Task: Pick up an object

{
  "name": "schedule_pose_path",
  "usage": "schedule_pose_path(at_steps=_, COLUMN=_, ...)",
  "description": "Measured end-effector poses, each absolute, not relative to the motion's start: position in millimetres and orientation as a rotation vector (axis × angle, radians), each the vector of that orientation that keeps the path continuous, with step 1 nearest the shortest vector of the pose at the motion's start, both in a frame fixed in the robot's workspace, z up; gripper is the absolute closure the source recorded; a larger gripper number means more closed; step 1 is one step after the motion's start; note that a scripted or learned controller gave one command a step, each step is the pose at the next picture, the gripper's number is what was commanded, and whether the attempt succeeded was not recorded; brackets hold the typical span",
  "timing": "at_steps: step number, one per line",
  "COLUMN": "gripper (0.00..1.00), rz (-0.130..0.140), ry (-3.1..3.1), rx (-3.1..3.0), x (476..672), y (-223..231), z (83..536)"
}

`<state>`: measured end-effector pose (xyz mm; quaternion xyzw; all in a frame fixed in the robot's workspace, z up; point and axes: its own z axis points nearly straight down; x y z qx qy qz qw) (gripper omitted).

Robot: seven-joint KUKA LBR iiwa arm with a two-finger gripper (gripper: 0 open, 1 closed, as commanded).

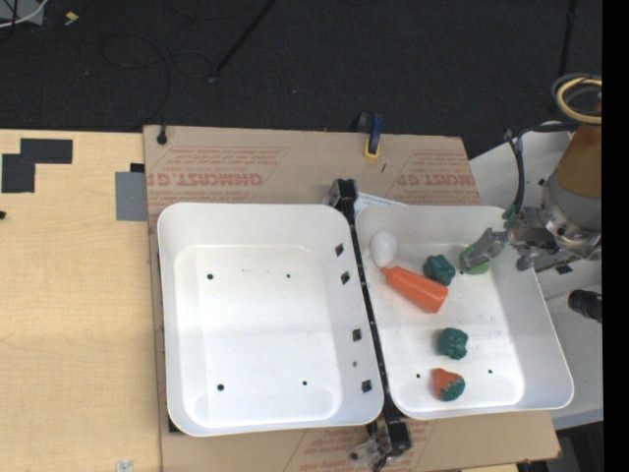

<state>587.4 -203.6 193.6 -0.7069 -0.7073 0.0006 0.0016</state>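
Two shallow white bins sat side by side on the desk (79, 264): the left bin (187, 234) and the right bin (536, 362). The right bin held five loose things: one white egg-shaped piece (383, 248), one orange cone-like piece (416, 288), two dark green lumps (439, 268) (452, 341), and one red-and-green piece (447, 383) nearest the front. The pincer (482, 251) hung over the right bin's far right part, its fingertips blurred against something greenish, so whether it was wide, narrow or holding anything could not be told. The far green lump lay just left of it. The arm (580, 180) was cut off at the right.
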Motion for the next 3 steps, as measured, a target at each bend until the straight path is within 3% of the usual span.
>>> schedule_pose_path(at_steps=1, gripper=0.00, rz=0.006, ry=-2.218, rx=-2.210, x=619.7, y=-164, z=85)
schedule_pose_path(at_steps=2, gripper=0.00, rz=-0.001, ry=-2.225, rx=-2.215, x=644.6, y=-121, z=87)
schedule_pose_path(at_steps=3, gripper=0.00, rz=0.008, ry=-2.215, rx=-2.218, x=581.4, y=-127, z=87)
